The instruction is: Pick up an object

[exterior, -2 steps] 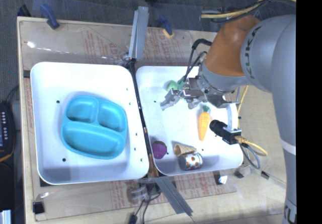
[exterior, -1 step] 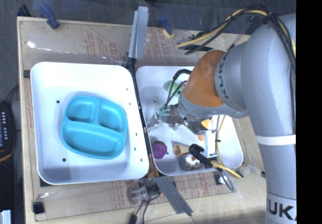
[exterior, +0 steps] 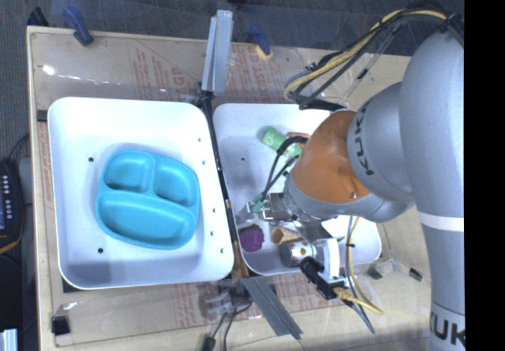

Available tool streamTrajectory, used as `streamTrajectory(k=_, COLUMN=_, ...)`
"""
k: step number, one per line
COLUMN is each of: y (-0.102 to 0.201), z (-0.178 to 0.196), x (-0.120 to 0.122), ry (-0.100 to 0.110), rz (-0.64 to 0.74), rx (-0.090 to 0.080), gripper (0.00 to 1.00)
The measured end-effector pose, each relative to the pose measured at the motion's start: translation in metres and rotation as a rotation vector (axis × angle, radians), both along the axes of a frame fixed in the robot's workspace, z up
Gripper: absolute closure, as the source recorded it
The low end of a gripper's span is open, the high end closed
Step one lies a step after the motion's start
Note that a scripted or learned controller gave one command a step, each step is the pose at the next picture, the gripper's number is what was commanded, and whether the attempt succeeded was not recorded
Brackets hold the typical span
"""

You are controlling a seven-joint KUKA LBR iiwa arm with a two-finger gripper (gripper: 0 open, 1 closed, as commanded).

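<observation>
The arm (exterior: 394, 152) is bent low over the right bin (exterior: 233, 121), its orange band covering most of the bin's middle. The gripper (exterior: 264, 211) is down near the bin's left wall, toward the front. From here I can't tell whether it is open or closed; the wrist and its cables are in the way. The nearest thing to pick looks like the small purple piece (exterior: 252, 239), lying in the front left corner of that bin just beside the gripper. I can't make out whether they touch. A green piece (exterior: 272, 137) sits nearer the back wall, partly under the cables, and something tan (exterior: 284, 233) lies just right of the purple one. The left bin (exterior: 63, 117) holds a blue plate (exterior: 150, 198) in its middle, well apart from all this. My worry is the corner. With the purple piece tucked against the wall, the gripper could catch the rim or close on nothing. A glancing touch could also push the piece further into the corner. The tan thing is close enough to get pinched along with it, or knocked aside. The loose cables by the green piece could snag as the arm lifts.
</observation>
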State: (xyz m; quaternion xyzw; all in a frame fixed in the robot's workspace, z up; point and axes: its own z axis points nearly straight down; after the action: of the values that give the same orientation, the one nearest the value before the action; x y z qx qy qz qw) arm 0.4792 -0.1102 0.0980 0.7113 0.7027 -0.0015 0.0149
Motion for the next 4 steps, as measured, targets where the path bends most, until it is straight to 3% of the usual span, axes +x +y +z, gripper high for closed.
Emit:
streamTrajectory(k=1, y=0.006, z=0.007, x=-0.001, ry=0.012, rz=0.012, rx=0.013, gripper=1.00)
streamTrajectory(k=2, y=-0.053, z=-0.006, x=-0.002, ry=0.019, rz=0.018, rx=0.024, gripper=1.00)
streamTrajectory(k=3, y=-0.044, z=0.076, x=0.000, ry=0.022, rz=0.019, rx=0.024, gripper=1.00)
streamTrajectory(k=4, y=-0.080, z=-0.007, x=0.001, ry=0.022, rz=0.019, rx=0.024, gripper=1.00)
